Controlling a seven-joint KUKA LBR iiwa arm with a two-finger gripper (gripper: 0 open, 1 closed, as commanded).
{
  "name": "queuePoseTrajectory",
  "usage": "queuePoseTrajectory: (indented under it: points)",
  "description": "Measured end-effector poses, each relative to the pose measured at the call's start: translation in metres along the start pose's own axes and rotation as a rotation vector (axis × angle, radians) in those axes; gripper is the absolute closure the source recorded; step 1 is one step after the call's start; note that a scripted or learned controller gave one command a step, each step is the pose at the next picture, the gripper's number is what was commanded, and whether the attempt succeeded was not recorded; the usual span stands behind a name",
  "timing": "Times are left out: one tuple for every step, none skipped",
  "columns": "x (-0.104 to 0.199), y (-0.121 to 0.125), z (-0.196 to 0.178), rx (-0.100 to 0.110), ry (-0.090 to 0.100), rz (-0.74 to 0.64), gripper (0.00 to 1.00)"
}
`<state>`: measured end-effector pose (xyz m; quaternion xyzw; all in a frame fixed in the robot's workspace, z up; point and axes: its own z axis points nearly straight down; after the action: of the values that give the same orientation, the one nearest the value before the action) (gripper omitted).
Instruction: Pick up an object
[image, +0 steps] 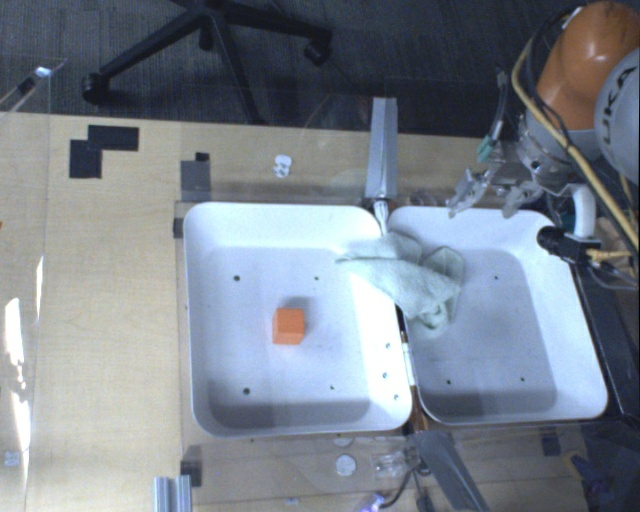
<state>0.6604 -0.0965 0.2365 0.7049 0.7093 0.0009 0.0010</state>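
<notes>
An orange cube (289, 326) sits on the floor of the left bin (215, 240), left of its middle. A pale green-grey cloth (415, 279) lies crumpled over the divide between the two bins, mostly in the right bin (560, 390). My gripper (492, 192) hangs above the back rim of the right bin, up and to the right of the cloth. Its fingers are spread apart with nothing between them.
A grey metal post (381, 150) stands behind the bins at their junction. The orange-banded arm (590, 60) and its cables fill the top right corner. Wooden bench surface extends to the left of the bins.
</notes>
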Motion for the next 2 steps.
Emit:
queuePoseTrajectory:
  points:
    - [-0.008, -0.041, 0.132, 0.003, 0.0, 0.275, 0.0]
    - [-0.006, -0.039, 0.121, -0.002, 0.002, 0.273, 1.0]
